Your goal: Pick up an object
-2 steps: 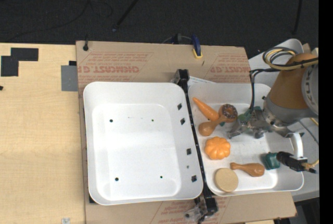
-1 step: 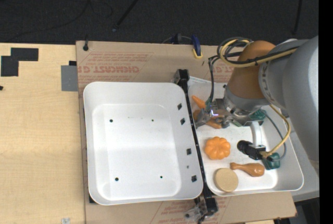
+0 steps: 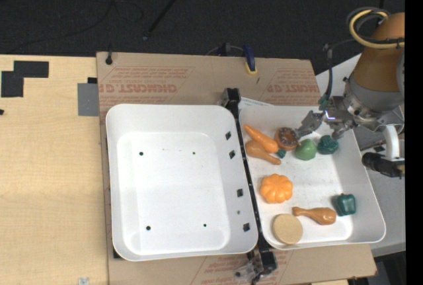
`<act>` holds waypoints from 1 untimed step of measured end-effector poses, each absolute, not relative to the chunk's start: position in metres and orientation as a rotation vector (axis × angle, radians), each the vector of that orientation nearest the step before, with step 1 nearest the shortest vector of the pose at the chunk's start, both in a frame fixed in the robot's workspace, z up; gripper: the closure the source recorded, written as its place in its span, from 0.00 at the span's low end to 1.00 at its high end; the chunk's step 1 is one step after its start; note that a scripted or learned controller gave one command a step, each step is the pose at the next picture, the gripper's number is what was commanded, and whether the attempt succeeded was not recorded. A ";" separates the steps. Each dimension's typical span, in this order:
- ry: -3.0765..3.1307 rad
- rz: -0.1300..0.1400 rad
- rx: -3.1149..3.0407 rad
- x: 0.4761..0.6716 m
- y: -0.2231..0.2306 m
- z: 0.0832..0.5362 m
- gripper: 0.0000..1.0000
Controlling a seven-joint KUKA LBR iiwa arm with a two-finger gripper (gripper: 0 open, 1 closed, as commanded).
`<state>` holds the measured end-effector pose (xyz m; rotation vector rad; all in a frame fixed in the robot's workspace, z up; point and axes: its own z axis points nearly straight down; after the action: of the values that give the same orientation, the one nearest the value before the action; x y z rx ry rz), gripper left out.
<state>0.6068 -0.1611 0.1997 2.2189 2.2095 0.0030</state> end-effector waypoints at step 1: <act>2.225 -0.002 2.218 0.645 -0.147 0.087 0.00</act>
<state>0.6447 -0.1473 0.0869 2.2179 2.2254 -0.0018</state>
